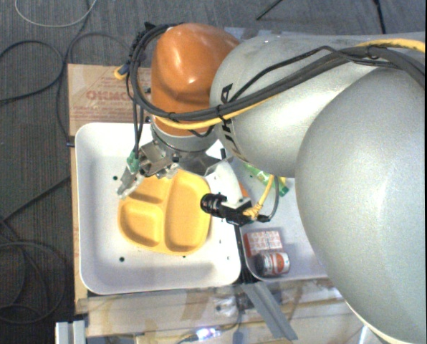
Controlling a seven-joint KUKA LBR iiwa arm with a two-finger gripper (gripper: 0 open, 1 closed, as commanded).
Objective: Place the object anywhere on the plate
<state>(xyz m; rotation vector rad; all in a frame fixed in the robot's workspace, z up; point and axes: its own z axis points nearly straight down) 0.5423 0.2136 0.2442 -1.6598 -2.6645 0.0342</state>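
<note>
A yellow divided plate (167,213) lies in the left white bin (99,192), near its right wall. My gripper (131,181) hangs over the plate's upper left corner, below the orange wrist band (188,67). Its tips sit close to the plate's rim, and the view is too cramped to show how they stand. A red can (267,253) with a white label lies in the right bin (260,274), at its near left corner, mostly shadowed by the arm.
The grey arm (328,142) covers most of the right bin and the upper right of the view. Black and yellow cables (231,210) hang from the wrist over the plate's right edge. A cardboard sheet (102,99) lies behind the left bin.
</note>
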